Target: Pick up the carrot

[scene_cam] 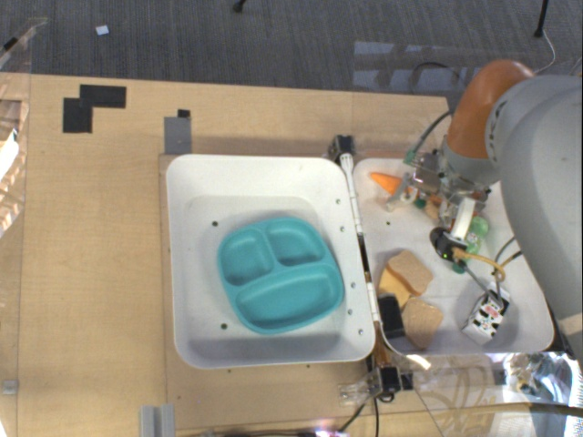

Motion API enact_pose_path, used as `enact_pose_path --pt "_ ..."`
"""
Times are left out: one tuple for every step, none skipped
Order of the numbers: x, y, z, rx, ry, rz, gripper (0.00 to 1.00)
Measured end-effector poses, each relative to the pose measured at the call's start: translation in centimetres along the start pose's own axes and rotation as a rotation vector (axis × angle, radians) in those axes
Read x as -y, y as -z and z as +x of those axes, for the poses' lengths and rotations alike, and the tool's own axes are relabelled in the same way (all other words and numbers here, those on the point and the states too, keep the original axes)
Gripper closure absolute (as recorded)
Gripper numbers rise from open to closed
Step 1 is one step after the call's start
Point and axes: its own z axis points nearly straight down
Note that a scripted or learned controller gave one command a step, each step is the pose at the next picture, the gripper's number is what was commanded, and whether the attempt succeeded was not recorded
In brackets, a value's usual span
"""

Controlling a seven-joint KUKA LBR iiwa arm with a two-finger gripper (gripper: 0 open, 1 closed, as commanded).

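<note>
Carrot (386, 182) by right bin's (537, 330) top-left edge.

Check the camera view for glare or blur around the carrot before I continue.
Camera view: the carrot reads clear orange but soft-edged; no glare on it; the gripper beside it is blurry and cluttered; bright glare sits at the right bin's near edge.

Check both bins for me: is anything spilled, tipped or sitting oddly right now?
Nothing looks spilled. The teal sectioned plastic tray lies skewed in the left white bin. The orange carrot lies at the right bin's far edge, beside the claw.
</note>
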Motion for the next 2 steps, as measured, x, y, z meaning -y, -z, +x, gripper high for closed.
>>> enact_pose_path --pt "-0.4 0.0 2.1 0.025 -0.134 0.035 0.00" --pt "-0.7 1.3 2.8 0.009 -0.125 0.018 1.00"
